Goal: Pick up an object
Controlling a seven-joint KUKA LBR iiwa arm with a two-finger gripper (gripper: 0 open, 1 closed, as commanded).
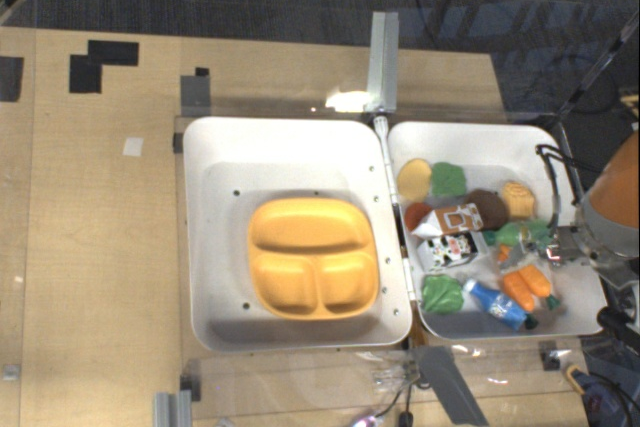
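While the grey and orange arm (615,200) pokes in from the right, I stand and look down at two white bins on a wooden bench (90,255). The claw (553,253) sits low at the right side of the right bin (480,137), just beside a green toy (522,234) and an orange carrot toy (527,286). It is too small and dark for me to tell what it is doing, and I see no toy in it.

All the toys to pick from lie in the right bin. Near the top are a yellow round one (414,178) and a green bumpy one (448,180), touching. A brown lump (489,208) and a tan bun (517,200) lie to the right of them. A little white carton (450,235) rests in the middle, tilted. Below it a green leafy toy (441,294) lies next to a blue bottle (498,305) on its side. The carrot toy is just right of the bottle.

The left bin (215,215) holds a big yellow tray (313,254) with three parts. It lies flat in the middle of that bin.
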